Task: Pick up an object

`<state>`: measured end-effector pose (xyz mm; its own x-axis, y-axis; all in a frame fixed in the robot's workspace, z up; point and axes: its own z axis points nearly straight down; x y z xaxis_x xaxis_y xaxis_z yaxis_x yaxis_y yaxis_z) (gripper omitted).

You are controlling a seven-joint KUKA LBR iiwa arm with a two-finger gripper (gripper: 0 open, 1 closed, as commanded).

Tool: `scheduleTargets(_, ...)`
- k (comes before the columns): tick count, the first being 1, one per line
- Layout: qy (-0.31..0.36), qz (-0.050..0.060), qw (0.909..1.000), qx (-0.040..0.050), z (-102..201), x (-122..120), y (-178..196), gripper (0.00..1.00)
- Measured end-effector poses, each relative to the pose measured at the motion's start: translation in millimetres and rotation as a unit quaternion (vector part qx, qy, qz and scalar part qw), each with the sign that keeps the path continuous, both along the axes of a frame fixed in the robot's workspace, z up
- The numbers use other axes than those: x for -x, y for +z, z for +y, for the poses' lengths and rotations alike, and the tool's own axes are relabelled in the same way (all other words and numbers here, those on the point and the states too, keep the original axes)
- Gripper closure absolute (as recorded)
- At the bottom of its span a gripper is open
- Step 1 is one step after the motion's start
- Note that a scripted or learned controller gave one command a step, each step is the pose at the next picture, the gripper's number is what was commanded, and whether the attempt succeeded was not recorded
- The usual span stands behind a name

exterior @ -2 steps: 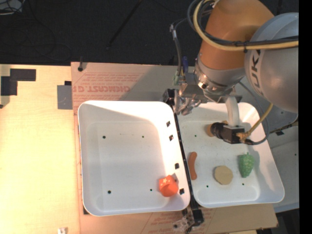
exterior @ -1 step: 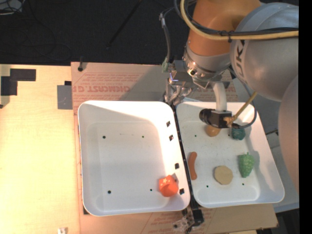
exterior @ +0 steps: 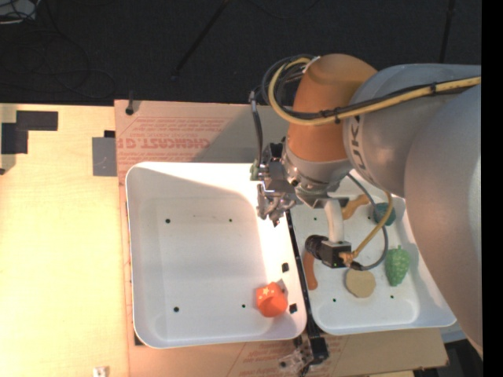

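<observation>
tool [exterior: 271, 203] hung over the right wall of the view-left bin [exterior: 157, 210]; open or closed, could not tell. orange object [exterior: 271, 299] lay apart from it, further down that same wall, in the bin's lower-right corner as viewed.

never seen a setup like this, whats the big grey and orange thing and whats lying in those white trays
This is one picture, taken by a camera fixed above a bench and looking down at a slant. The big grey shape is a robot arm reaching in from the picture's right, and the orange part is a band just above its wrist. At its tip is the gripper, the arm's "hand", which hangs over the edge where the two trays meet. The trays are shallow white bins. The left bin has a small orange-red object near its lower right corner. The right bin has a green lump, a tan disc and a brown stick. The arm's job is to pick up an object. From this angle I cannot tell whether it holds anything.
</observation>
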<state>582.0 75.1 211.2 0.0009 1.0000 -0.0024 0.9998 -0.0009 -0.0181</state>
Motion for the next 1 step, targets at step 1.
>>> scheduleTargets(1,0.0,-0.01,0.9999,-0.0012,-7.4,8.2,72.8,1.0)
